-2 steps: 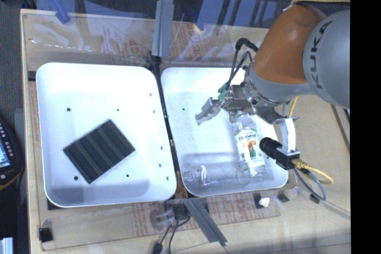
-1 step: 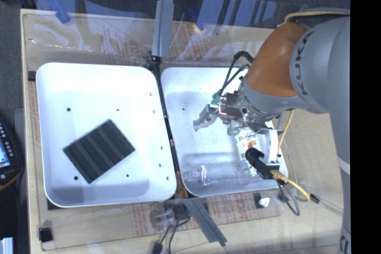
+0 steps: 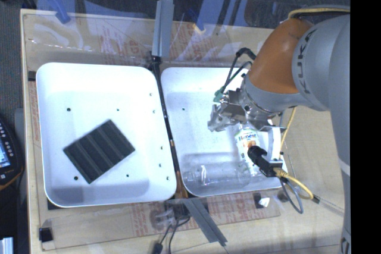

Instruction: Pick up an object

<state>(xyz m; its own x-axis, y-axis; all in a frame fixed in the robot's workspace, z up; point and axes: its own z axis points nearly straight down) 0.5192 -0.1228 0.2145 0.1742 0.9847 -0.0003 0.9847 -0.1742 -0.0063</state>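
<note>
Landmark: shallow white bin on the arm's side (image 3: 178,128). All positions are given against it.

- Grey arm with orange band (image 3: 297,62) is seen reaching over the landmark bin's arm-side wall. The wrist is held above the bin's middle.
- Gripper (image 3: 218,120) is placed low over the bin floor, about mid-bin and slightly toward the arm-side half. Whether it is apart or closed cannot be told at this angle. Nothing is seen clamped in it.
- White bottle with blue and green printed label (image 3: 246,143) is lying in the landmark bin, just beside the gripper on the arm side. It is partly covered by the wrist. Contact with the gripper cannot be confirmed.
- Clear, transparent plastic bottle (image 3: 217,174) is lying on its side along the bin's near wall, in front of the gripper and apart from it. One end is close to the white bottle.
- Second shallow white bin (image 3: 53,86) is set against the landmark bin's far side wall.
- Dark grey ribbed rectangular slab (image 3: 98,150) is lying flat and slantwise in that second bin, well apart from the landmark bin's contents.
</note>
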